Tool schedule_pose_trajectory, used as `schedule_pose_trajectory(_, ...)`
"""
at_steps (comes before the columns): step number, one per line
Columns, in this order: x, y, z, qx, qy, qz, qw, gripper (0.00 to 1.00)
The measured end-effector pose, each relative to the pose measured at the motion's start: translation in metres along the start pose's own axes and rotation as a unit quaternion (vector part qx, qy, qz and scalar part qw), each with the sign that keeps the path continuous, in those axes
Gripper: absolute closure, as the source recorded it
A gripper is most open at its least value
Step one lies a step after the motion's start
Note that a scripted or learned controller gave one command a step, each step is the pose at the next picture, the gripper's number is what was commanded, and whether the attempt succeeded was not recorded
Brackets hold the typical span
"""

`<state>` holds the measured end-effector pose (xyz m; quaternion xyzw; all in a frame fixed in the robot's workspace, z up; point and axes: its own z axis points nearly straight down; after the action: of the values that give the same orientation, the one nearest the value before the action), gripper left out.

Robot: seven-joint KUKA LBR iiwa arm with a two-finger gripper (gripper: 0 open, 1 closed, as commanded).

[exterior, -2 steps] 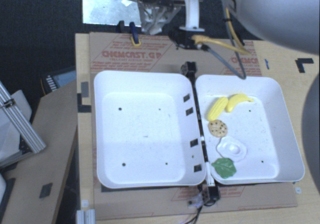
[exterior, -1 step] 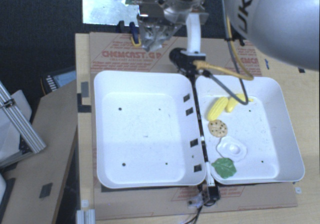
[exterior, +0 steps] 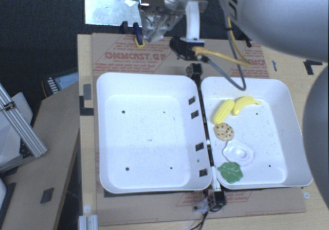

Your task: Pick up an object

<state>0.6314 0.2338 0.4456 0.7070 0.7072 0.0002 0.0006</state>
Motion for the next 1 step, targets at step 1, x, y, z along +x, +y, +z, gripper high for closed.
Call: schedule_pose_trajectory(1,0.0011,-0.0418,-0.0053,0.001,0.001,-0.003,1.0,1.0)
